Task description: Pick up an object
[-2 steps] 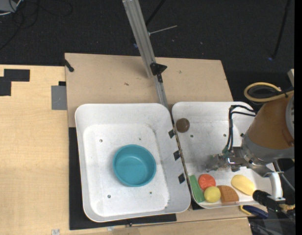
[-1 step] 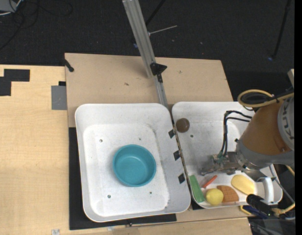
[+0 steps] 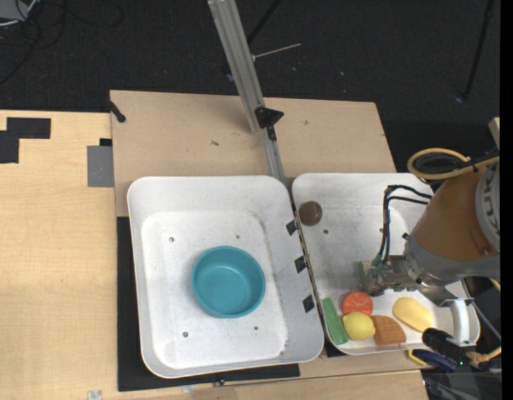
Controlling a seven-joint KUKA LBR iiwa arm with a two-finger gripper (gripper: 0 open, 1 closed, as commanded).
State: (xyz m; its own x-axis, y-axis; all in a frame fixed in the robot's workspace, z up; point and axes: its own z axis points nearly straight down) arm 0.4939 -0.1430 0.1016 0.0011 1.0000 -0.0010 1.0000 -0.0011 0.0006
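In the right bin (image 3: 344, 202), a cluster of small objects lies along the near edge: a red ball (image 3: 357, 302), a yellow round fruit (image 3: 359, 327), a green stick (image 3: 333, 322), an orange-brown block (image 3: 389, 331) and a yellow oblong piece (image 3: 413, 312). A brown ball (image 3: 310, 213) rests alone near the bin's far left corner. My gripper (image 3: 375, 277) reaches down just above and to the right of the red ball, close to the cluster. Nothing can be seen held in it.
The left bin (image 3: 156, 198) holds a teal bowl (image 3: 229, 281) near its middle. A metal rail (image 3: 244, 61) slants up from between the bins. The arm's bulky grey and orange body (image 3: 456, 232) covers the right bin's right side.
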